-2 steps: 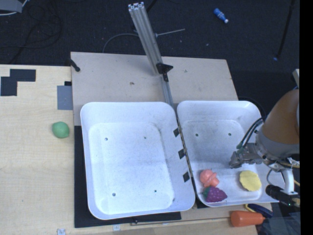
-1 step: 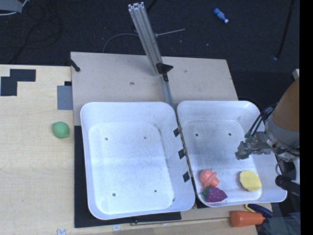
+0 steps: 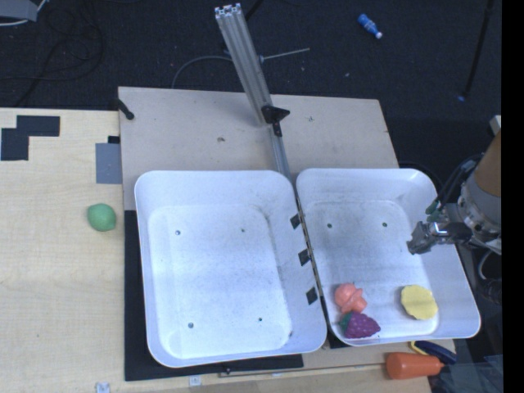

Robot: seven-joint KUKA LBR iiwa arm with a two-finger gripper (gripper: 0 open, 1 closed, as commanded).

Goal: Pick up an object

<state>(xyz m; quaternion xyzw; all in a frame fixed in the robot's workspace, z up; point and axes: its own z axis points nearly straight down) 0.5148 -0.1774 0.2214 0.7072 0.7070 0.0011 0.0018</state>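
Right, end effector (image 3: pixel 422 240) sits over the right bin's (image 3: pixel 372 188) right rim; can't tell how it's set, nothing seen in it. Yellow piece (image 3: pixel 418 301), orange toy (image 3: pixel 350 296), purple toy (image 3: pixel 360 326) along that bin's front edge.

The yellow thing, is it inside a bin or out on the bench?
Inside. The yellow object lies on the floor of the right bin, near its front right corner, apart from the gripper.

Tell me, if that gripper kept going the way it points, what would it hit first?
The gripper points left across the right bin. Probably bare bin floor first; the yellow piece lies off to the side. Depth is hard to judge.
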